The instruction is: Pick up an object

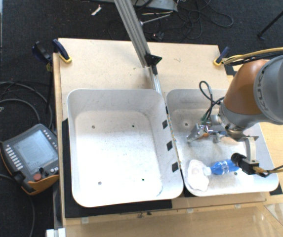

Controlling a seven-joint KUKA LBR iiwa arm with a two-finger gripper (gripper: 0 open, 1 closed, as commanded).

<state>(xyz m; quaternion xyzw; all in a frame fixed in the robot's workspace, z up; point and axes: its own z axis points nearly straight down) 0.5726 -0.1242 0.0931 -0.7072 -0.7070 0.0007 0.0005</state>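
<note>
The wooden bench carries two shallow white bins, set side by side so that things can be taken from one and dropped in the other. Taking the left bin as the landmark: it is the larger-looking of the two and shows a bare, speckled floor. The right bin touches its right-hand rim, and a slanted aluminium rail comes down from the far side to meet the seam between them.

One grey arm with an orange band reaches in from the far right of the left bin and hangs over the right bin, presumably brought low there because that bin holds the pickable things. Its gripper points back toward the left bin, just past the shared rim. From this slanted view I cannot tell how far its pincer is spread, and nothing is visibly caught in it.

I count two loose things, both well right of the left bin's near corner: one small plastic bottle with a blue label, lying on its side, and one crumpled white object touching the bottle's cap end. Either is a candidate; both lie nearer the camera than the gripper, apart from it. A teach pendant sits on the floor left of the left bin.
</note>
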